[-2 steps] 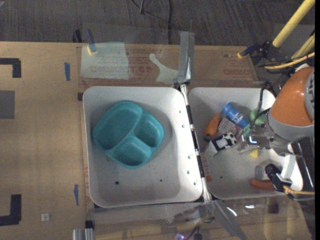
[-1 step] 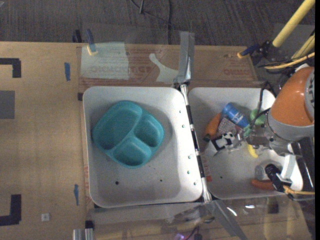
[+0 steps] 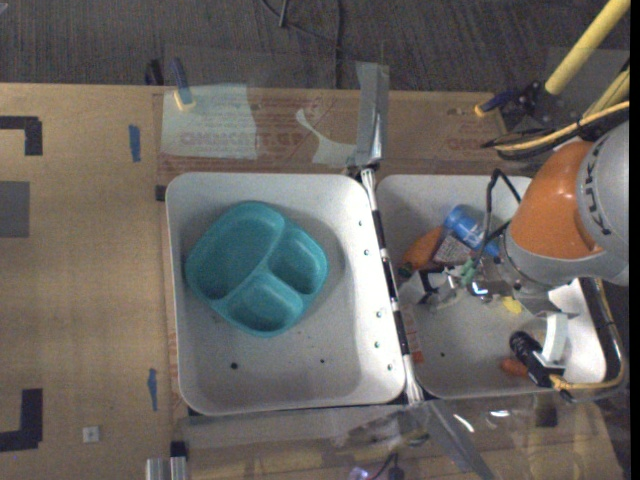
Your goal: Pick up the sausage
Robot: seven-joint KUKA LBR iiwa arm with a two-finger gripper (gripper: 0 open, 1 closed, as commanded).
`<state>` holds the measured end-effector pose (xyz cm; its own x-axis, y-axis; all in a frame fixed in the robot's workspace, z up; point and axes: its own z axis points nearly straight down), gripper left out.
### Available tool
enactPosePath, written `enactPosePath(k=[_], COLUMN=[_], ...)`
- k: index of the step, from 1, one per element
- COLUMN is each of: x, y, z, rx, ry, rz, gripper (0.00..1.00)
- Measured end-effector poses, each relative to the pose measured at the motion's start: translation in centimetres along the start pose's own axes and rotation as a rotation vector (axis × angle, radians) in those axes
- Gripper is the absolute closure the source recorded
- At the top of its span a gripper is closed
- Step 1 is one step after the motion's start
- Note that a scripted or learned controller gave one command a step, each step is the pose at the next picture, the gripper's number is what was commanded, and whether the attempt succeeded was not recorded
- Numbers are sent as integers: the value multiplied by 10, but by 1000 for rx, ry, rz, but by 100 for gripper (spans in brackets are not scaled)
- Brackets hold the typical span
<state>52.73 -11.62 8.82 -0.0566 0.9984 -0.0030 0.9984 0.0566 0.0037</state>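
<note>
Now the jaws (image 3: 452, 290) hang low in the right bin (image 3: 470, 373), whether open or closed I cannot tell. At their ten o'clock, close by, lies the orange-brown sausage (image 3: 424, 249), ungrasped.

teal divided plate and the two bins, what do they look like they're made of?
Teal divided plate: likely molded plastic, one uniform color, rounded compartment ridges, soft sheen. Left bin and right bin: white, smooth, with rounded corners and a low glare, probably thin plastic or coated metal; the look leaves that open.
</note>
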Motion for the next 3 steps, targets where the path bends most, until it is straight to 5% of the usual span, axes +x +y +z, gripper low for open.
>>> enactPosePath(k=[1,2,3], x=[-37,-40,-74], y=[-46,-45,-36], z=[0,-11,-115], rx=[-5,-11,1], ry=[-1,-6,1], rz=[-167,-162,-217], gripper=[0,100,100])
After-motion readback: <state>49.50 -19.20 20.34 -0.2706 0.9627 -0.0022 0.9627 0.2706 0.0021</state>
